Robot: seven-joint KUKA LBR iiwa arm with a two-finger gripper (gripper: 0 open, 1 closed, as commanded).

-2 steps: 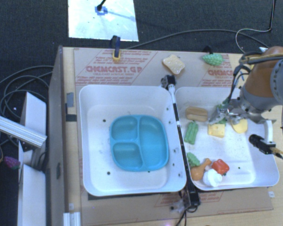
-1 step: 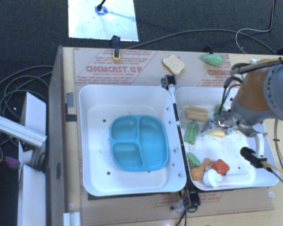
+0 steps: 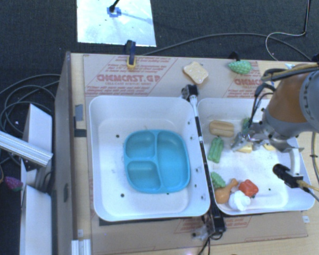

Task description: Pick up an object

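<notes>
Gripper (image 3: 243, 141) is sitting low in the right bin (image 3: 292, 201), fingers pointing toward the bin divider; I can't tell if they're open or closed, too small and blurred from here. I'm seeing a small yellow piece (image 3: 246, 149) just beside the tips, touching or nearly so, can't say which, and I'm not seeing it between the fingers.

Bench is a brown cardboard sheet (image 3: 149, 73) w/ red print, sitting over dark carpet. A pale square panel (image 3: 114, 14) is lying on the floor beyond the bench, cables are trailing around it, and white and metal hardware is standing off the left side.

Left bin (image 3: 103, 142) is holding a blue divided tray (image 3: 157, 161), three compartments, lying about centre.

Around the gripper in the right bin: a tan bread roll (image 3: 221, 127) near the back-left, a green veg piece (image 3: 216, 149) lying by the divider, both close to the fingertips. Toward the front edge I'm seeing an orange carrot-like piece (image 3: 225, 190), a red item (image 3: 248, 187) and a white item (image 3: 239, 201) bunched together, touching.

Outside the bins, on the cardboard, a toast slice (image 3: 195, 72) and a green bumpy toy (image 3: 240, 66) are lying behind the right bin, and a blue-yellow clamp (image 3: 131, 54) is gripping the back edge.
</notes>
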